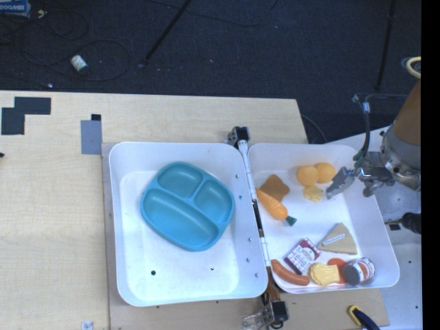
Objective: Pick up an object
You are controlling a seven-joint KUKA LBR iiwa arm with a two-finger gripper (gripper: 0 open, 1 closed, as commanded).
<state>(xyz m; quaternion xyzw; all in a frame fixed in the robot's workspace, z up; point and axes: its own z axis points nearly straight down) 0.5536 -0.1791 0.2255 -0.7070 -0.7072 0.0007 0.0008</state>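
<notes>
The right bin (375, 212) holds several toy foods: a carrot (273, 205), a brown toast slice (274, 186), orange fruit (315, 174), a small yellow piece (313, 194), a cheese wedge (338, 239), a red-and-white packet (301, 256), a sausage (290, 274) and a few small items along the front wall. My gripper (354, 182) hangs over the bin's right side, just right of the orange fruit and the yellow piece. Its two fingers stand apart with nothing between them.
The left bin (130, 267) carries a blue divided plate (187, 204). A metal clamp (239, 136) sits at the back where the bins meet. The wooden bench (48, 212) extends to the left, with grey and black markers on it. Dark floor with cables lies behind.
</notes>
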